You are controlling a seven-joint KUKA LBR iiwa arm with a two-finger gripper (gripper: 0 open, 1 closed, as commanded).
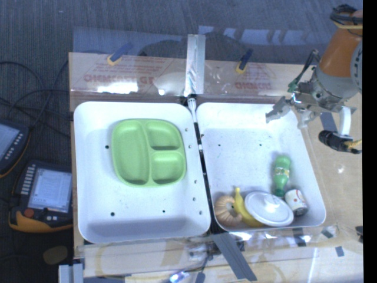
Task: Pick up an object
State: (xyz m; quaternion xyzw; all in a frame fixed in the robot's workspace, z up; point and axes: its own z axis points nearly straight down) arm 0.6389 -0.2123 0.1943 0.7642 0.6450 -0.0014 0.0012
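1. In the left bin (pixel 88 158) we see a green divided tray (pixel 148 152) lying flat near the middle, well apart from everything else.
2. In the right bin (pixel 247 152) the likely targets crowd the near edge: a donut (pixel 225 211), a banana (pixel 240 205), a white lid (pixel 269 209), a green bottle (pixel 281 174) and a small can (pixel 296 201).
3. Our gripper (pixel 288 112) hangs at the bin's far right corner, fingers spread and holding nothing; we judge it placed to descend.
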